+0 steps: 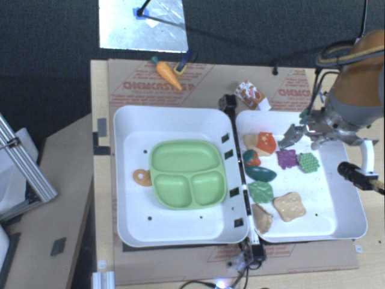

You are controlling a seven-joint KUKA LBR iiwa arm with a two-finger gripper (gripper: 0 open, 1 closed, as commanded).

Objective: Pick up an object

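A: What sits at the left of the frame?
B: The left bin (129, 161) holds a green divided plate (187, 173), its long axis running left to right, and a small orange ring (142, 177) just beside the plate's left edge. A toy carrot (168, 75) lies on the bench above, pointing toward the lower right.

A: And toward the right?
B: The right bin (346, 212) carries crowded toy food: an orange wedge (265, 141), a purple piece (287, 158), a green studded piece (308, 162), a dark green pod (260, 173) lying left to right, a leaf (260, 191) and a tan slice (289, 206).

A: The arm?
B: The gripper (292, 136) hangs at centre right, just above the purple piece, beside the wedge. Nothing shows between its fingers; whether the jaws are parted cannot be told.
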